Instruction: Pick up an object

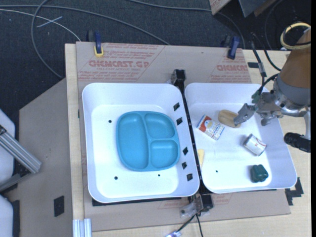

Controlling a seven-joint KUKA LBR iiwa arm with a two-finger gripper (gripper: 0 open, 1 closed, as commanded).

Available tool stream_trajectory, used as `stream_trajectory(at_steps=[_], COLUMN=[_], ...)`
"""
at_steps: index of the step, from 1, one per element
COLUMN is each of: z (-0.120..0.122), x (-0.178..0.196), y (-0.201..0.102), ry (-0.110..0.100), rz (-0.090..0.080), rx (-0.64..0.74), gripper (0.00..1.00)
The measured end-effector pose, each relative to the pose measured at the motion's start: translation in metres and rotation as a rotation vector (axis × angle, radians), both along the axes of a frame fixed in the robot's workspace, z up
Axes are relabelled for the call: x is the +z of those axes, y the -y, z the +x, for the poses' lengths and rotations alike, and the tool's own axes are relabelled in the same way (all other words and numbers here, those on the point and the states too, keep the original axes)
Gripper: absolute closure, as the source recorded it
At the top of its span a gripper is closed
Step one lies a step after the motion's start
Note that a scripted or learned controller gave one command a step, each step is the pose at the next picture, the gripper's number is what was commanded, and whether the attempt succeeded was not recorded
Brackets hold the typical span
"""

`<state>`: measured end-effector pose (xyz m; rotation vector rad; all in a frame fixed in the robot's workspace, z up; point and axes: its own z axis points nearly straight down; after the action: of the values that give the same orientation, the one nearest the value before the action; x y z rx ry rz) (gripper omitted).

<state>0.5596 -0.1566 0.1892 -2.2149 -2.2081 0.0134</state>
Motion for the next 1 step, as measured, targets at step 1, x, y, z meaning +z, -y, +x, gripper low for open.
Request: stream_trajectory(at_steps=[1], z=[0.0033], x=[0.0082], y=[-0.0004], ry=[0.015], rz=[-0.003], rx=[0.003], gripper=[0.0])
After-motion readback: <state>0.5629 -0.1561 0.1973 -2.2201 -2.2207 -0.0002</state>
